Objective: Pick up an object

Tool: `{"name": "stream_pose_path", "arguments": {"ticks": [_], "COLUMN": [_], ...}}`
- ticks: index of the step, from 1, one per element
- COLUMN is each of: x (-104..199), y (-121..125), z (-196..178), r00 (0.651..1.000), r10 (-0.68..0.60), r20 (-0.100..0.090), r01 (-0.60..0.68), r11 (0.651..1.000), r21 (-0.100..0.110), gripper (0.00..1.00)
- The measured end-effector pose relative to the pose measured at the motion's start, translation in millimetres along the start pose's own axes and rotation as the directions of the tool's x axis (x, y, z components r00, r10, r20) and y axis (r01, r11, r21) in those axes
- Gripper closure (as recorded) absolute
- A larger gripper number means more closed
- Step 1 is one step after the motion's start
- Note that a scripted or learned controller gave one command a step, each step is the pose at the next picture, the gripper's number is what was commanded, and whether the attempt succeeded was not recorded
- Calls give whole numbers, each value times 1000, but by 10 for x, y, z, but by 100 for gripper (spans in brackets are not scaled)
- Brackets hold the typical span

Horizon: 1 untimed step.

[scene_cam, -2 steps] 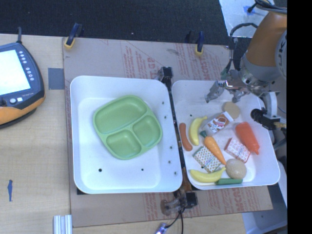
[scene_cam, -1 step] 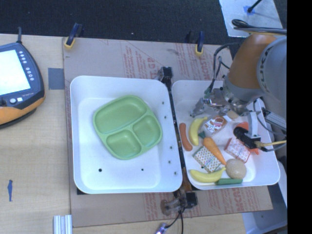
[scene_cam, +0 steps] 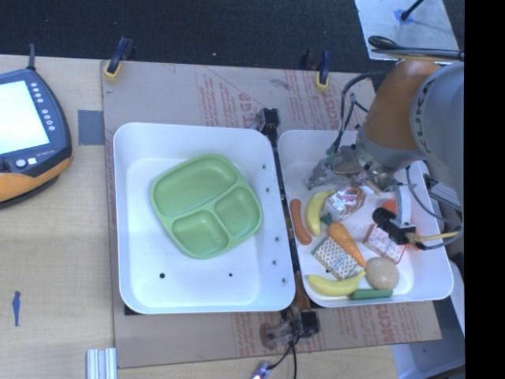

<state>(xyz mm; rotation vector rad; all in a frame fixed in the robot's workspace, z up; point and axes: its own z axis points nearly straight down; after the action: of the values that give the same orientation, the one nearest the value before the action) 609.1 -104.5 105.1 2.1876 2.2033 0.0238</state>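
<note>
Bananas first: one curved yellow banana (scene_cam: 334,284) lies along the near rim of the right bin (scene_cam: 430,287), below the pincer (scene_cam: 347,166), beside a round beige potato-like ball (scene_cam: 382,274) and a slim green stick (scene_cam: 371,294). Just under the pincer sit a crinkled shiny wrapper (scene_cam: 346,201), a second banana (scene_cam: 315,212), a smooth red sausage (scene_cam: 299,221), a tapered orange carrot (scene_cam: 347,242) and a checkered packet (scene_cam: 336,258). Whether the pincer is wide or narrow I cannot tell; nothing is seen between its tips. Far to its left, the left bin (scene_cam: 134,275) holds a matte green three-compartment plate (scene_cam: 207,204). Both bins rest on the cardboard-covered worktop (scene_cam: 197,93).
</note>
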Motion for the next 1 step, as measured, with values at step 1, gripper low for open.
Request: {"name": "stream_pose_path", "arguments": {"ticks": [1], "x": [-313], "y": [444], "z": [152], "r00": [1000], "r10": [3], "r20": [-15], "r01": [-3], "r11": [999], "r21": [39], "gripper": [0]}}
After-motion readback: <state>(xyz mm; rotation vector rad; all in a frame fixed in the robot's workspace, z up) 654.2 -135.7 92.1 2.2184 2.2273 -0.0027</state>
